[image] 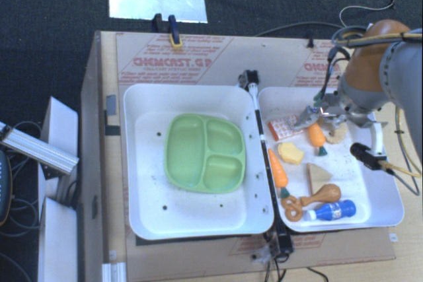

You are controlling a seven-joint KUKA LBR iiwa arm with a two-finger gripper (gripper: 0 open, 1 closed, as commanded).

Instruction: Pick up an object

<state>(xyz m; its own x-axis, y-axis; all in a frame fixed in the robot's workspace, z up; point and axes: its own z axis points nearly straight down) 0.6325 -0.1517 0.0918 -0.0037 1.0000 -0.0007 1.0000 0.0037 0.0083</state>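
Note:
The right bin point(390, 198) holds several toy foods. A red and white packet point(284, 127) lies at its back left, with a small orange carrot point(316, 135) beside it. In front of them are a yellow cheese piece point(290, 154), a beige wedge point(319, 175), a brown wooden piece point(322, 195), a pretzel point(292, 209) and a blue bottle point(334, 211). A longer carrot point(278, 170) lies along the divider. My gripper point(322, 113) hangs low over the bin's back, just above the small carrot and right of the packet. Nothing visibly sits in it.
The left bin point(149, 208) holds a green divided plate point(203, 153). The grey arm with its orange band point(370, 66) reaches in over the right bin's back right corner. Cables point(396, 172) and a black fitting point(362, 154) hang over the bin's right side.

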